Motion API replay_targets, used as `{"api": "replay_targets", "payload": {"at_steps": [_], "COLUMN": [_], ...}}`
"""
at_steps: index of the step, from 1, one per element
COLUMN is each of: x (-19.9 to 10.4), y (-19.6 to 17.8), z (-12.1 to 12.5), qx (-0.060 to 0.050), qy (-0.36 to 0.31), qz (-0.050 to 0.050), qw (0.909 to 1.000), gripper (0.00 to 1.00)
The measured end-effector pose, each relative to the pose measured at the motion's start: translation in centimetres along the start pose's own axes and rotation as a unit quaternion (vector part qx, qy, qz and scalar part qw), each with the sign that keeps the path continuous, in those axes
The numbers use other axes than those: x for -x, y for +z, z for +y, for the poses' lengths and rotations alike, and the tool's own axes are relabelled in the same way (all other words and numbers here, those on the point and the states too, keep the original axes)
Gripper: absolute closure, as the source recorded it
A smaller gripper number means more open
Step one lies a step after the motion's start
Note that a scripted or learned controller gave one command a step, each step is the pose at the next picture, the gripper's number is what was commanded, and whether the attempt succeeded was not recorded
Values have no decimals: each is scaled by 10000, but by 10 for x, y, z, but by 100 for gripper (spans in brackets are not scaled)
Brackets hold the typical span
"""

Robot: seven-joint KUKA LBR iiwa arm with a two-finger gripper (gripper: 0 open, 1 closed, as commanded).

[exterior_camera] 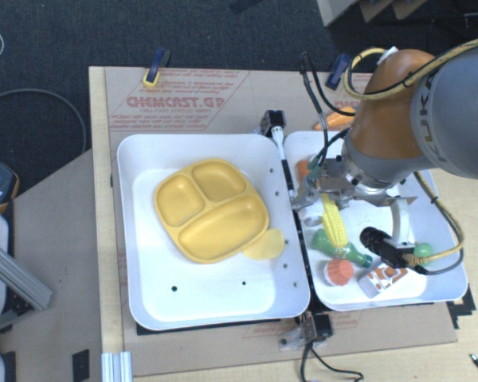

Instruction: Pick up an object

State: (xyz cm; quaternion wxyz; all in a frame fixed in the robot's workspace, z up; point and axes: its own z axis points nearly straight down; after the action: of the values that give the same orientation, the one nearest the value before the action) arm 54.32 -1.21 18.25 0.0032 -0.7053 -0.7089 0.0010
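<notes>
A: Where is the arm (414, 110) hanging?
B: Over the right bin (442, 289), its gripper (328, 188) sitting just above the toy corn (333, 225).
A: Is it gripping anything?
B: I cannot tell; the wrist is blocking that.
A: And the left bin (143, 285)?
B: It is holding a yellow plate (211, 209).

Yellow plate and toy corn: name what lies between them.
In the camera view, the adjoining bin walls separate the yellow plate from the toy corn.
</notes>
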Motion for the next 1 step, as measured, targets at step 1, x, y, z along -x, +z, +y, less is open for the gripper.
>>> {"api": "replay_targets", "payload": {"at_steps": [1], "x": [31], "y": [-176], "z": [-18], "qx": [133], "qy": [28], "qz": [-26], "qw": [9999], "gripper": [100]}}
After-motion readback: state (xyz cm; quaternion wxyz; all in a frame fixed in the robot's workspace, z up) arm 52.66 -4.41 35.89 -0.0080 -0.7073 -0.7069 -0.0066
